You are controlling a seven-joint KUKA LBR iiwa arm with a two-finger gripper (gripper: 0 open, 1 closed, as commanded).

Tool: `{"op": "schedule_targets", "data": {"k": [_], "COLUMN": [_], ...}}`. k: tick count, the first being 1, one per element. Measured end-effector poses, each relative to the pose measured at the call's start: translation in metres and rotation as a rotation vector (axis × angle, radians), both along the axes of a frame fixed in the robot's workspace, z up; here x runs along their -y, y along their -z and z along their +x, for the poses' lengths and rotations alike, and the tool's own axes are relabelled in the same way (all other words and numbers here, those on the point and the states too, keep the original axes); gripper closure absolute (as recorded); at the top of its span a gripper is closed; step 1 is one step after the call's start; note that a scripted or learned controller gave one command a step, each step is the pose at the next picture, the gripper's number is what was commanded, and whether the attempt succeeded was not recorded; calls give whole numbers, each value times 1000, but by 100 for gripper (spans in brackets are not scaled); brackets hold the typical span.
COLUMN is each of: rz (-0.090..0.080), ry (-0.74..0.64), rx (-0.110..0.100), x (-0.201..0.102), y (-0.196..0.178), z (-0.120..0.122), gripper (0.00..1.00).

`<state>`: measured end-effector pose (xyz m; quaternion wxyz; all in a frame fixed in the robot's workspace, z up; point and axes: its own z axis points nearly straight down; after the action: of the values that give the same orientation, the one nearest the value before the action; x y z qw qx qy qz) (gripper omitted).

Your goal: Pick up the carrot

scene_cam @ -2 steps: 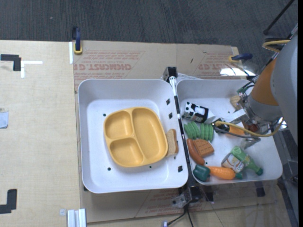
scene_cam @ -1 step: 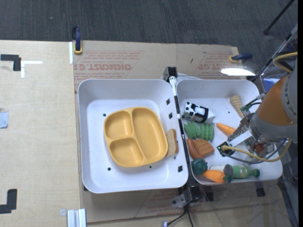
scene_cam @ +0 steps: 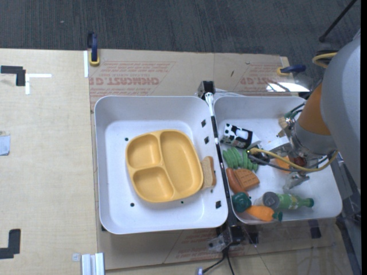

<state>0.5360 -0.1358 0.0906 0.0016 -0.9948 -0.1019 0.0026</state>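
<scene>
**Inspector A:** Where do we log the carrot?

**Inspector B:** We log the carrot (scene_cam: pixel 261 213) in the right bin (scene_cam: pixel 269 109). It lies flat against the front wall, with its orange body to the left and its green top to the right.

**Inspector A:** What do we note beside it?

**Inspector B:** We note a teal piece (scene_cam: pixel 241 200) just beside its left end. A green bottle (scene_cam: pixel 288 201) lies on its side just behind the carrot. We cannot tell whether the bottle touches it. Further back we record a brown slab (scene_cam: pixel 243 179), a green bunch (scene_cam: pixel 237 158) and a black-and-white cow (scene_cam: pixel 236 134), all along the bin's left side.

**Inspector A:** And the gripper?

**Inspector B:** The arm (scene_cam: pixel 315 116) reaches in from the right. The gripper (scene_cam: pixel 295 178) hangs over the right half of the same bin, just behind the bottle and apart from the carrot. We cannot tell whether it is spread or closed. The carrot rests on the bin floor.

**Inspector A:** What do we enter for the left bin?

**Inspector B:** The left bin (scene_cam: pixel 109 153) holds a yellow plate (scene_cam: pixel 163 165) with three compartments. A bread slice (scene_cam: pixel 208 172) sits against the plate's right edge. Both bins stand side by side on the bench (scene_cam: pixel 46 182).
</scene>
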Motion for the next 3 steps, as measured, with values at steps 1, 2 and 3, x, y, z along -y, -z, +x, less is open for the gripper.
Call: {"op": "schedule_targets", "data": {"k": [1, 2, 3], "rz": [3, 3, -3], "ry": [-5, -5, 3], "rx": [-6, -6, 20], "x": [0, 0, -16], "y": [-8, -8, -5], "z": [-1, -1, -42], "gripper": [100, 0, 0]}}
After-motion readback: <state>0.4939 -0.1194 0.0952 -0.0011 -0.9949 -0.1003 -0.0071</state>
